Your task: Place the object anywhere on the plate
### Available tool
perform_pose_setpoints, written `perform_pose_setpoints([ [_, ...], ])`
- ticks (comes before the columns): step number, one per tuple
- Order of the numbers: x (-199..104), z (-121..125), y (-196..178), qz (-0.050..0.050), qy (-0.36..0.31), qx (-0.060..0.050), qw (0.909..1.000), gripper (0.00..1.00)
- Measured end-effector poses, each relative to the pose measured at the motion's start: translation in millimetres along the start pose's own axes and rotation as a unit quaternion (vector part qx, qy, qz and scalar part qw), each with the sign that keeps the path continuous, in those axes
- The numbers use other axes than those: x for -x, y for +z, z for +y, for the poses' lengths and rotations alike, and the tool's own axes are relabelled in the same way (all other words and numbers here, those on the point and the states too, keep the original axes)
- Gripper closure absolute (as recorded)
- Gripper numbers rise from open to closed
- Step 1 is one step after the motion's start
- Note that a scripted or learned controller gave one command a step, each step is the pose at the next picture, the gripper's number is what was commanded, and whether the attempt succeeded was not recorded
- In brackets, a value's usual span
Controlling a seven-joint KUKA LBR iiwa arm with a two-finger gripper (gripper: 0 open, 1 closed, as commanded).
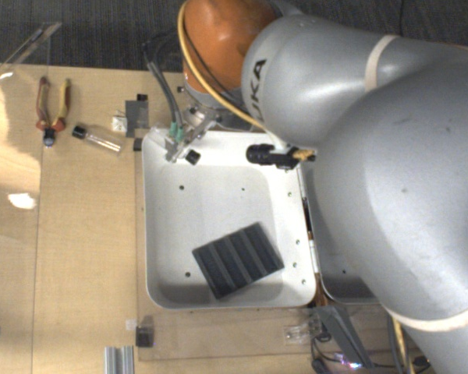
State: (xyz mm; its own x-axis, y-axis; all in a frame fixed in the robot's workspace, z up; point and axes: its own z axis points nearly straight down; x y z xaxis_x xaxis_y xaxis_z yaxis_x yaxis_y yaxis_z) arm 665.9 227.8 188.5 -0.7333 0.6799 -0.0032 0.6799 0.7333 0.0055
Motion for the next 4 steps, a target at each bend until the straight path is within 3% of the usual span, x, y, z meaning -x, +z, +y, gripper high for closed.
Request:
perform_pose_setpoints([
  [1, -3, -1, -18, 0.000, -0.064, 0.000, 0.9979, 1.00],
  [2, -10, 2, -98, 0.000, -0.070, 0.002, 0.9975, 1.00],
  [3, -8, -6, 56, 0.000, -0.189, -0.004, 0.9820, 1.00],
  [4, -9, 3, -69, -0.001, -0.289, 0.002, 0.9573, 1.00],
])
